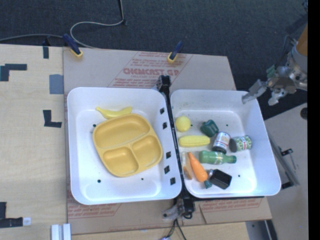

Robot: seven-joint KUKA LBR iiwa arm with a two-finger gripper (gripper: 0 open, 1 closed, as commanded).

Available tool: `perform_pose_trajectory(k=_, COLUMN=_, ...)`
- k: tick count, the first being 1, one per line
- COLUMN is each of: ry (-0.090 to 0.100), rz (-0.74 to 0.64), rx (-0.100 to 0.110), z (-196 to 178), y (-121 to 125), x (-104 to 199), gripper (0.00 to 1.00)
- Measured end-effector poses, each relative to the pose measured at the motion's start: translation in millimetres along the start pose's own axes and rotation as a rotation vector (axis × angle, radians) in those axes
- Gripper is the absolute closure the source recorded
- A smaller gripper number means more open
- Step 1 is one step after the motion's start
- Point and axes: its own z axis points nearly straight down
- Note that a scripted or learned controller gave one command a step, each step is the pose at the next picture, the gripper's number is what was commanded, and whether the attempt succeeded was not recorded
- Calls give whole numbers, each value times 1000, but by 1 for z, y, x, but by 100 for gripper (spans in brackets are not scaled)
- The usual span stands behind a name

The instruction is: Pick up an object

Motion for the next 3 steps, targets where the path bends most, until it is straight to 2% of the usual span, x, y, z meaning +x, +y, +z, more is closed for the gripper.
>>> perform_pose_trajectory(k=1, ry=3, rz=-2, rx=4, z=108, y=58, x=63, gripper=0)
perform_pose_trajectory(k=2, ry=-3, rz=1, rx=-3, z=183, y=2, x=101, gripper=0)
perform_pose_trajectory(k=3, ry=-2, rz=0, rx=-4, z=173, y=2, x=102, gripper=100)
